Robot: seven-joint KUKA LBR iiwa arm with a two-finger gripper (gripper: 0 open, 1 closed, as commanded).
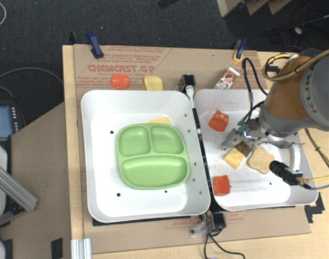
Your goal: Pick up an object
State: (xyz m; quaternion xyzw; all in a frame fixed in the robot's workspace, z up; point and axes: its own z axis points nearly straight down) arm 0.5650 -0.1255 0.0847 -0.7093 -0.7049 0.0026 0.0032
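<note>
Right white bin (pixel 294 198): two-finger gripper (pixel 241 138) low inside, finger state indeterminate. Pale yellow cheese-like block (pixel 235 158) just below-left of gripper; red cube (pixel 218 121) up-left; possibly small brown item beneath.

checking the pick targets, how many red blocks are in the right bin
2. One red block lies near the right bin's back left; the other red block sits by its front left edge. The arm may hide more.

The arm (pixel 310 99) is a fat grey cylinder with an orange band (pixel 286 93), black and yellow cables looped over it, and a metal gripper (pixel 241 137).
</note>
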